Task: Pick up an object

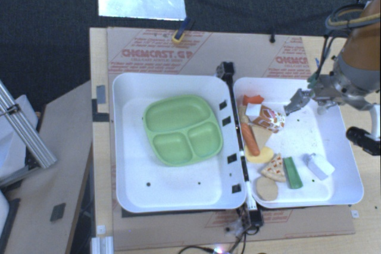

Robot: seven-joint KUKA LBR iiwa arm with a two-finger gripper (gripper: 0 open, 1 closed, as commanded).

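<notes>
The right bin (333,128) holds a heap of toy food along its left side: a red-and-white packet (271,119), an orange carrot (250,137), a yellow round piece (259,155), a pizza slice (274,170), a green stick (292,172), a tan cookie (266,188) and a white block (319,165). My gripper (302,100) hangs over the upper middle of this bin, just right of the packet, with nothing visibly held. The grey and orange arm (360,50) comes in from the right.
The left bin (128,146) holds a green divided tray (181,129). A black divider (233,128) runs between the bins. A black part (364,140) juts in over the right bin's right rim. Bare white floor lies in the right bin's centre and upper right.
</notes>
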